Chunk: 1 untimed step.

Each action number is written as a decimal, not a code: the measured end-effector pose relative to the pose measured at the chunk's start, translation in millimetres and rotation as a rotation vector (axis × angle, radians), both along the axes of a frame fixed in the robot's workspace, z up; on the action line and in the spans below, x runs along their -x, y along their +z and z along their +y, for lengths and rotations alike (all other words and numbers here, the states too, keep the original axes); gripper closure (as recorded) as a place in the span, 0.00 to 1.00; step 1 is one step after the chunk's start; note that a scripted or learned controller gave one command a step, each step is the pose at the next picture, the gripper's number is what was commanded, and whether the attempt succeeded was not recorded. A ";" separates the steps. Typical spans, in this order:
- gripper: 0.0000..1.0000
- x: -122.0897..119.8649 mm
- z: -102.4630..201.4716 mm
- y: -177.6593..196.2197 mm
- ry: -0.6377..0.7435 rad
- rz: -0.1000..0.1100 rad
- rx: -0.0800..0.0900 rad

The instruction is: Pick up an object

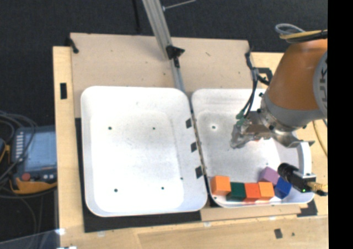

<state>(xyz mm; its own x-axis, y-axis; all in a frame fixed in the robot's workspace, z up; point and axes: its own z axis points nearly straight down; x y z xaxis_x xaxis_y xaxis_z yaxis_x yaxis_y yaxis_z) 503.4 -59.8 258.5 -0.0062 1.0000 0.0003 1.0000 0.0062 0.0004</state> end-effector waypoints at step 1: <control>1.00 -2.3 41.6 -4.0 -0.001 0.001 0.000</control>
